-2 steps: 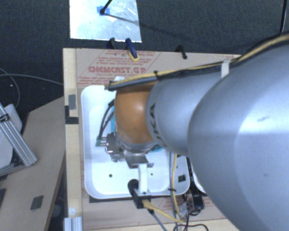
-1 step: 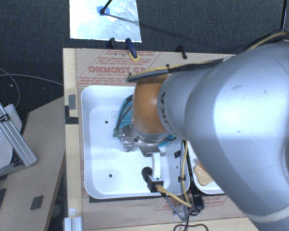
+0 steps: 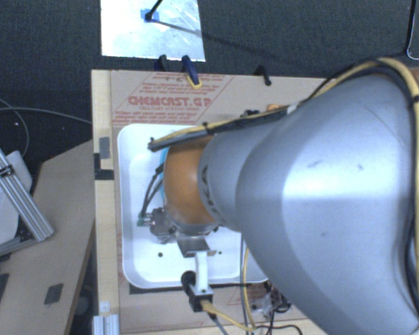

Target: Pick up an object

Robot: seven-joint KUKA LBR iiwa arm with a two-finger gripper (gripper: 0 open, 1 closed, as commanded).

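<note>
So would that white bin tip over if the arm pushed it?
Probably not: the white bin looks shallow and wide, so it would sooner slide than tip. Its thin walls might flex a little.

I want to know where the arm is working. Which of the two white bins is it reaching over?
The left bin, its white rim showing around the orange band; the arm covers the bench to its right.

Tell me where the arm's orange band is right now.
The orange band hangs over the left white bin, mid-frame in the camera view.
</note>
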